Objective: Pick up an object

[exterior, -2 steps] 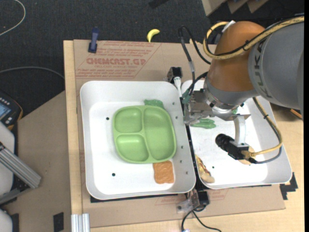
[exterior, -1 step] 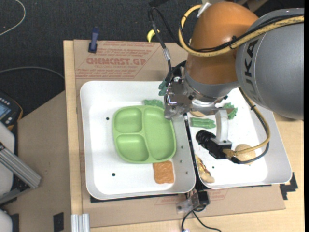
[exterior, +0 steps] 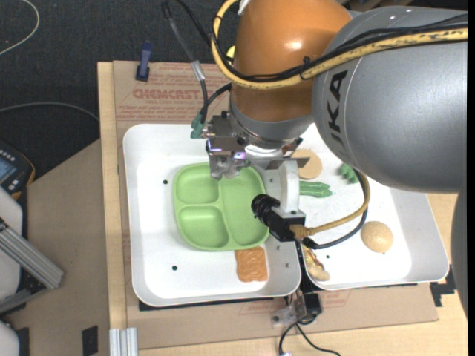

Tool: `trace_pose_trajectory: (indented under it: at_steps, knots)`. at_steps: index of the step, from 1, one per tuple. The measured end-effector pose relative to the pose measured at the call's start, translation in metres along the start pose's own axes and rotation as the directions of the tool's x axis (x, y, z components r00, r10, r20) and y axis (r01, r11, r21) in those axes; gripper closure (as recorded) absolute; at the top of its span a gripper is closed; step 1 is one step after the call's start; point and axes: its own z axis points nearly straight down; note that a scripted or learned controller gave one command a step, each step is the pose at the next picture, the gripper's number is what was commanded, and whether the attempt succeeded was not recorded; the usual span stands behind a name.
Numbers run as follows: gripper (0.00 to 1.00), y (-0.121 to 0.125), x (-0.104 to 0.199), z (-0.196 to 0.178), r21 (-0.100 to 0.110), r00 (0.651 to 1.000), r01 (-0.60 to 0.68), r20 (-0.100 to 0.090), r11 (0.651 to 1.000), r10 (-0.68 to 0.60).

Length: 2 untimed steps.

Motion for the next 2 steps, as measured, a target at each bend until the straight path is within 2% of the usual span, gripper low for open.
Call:
trace_pose_trajectory:
  at_steps: [1, 2]
  knots:
    - [1.00, -0.034, -0.016, -0.145, -0.012, 1.000, -0.007, -0.004, 1.000, 0.006]
    - [1.00, -0.035, -0.059, -0.097, 0.010, 1.000, -0.015, 0.006, 1.000, 0.015]
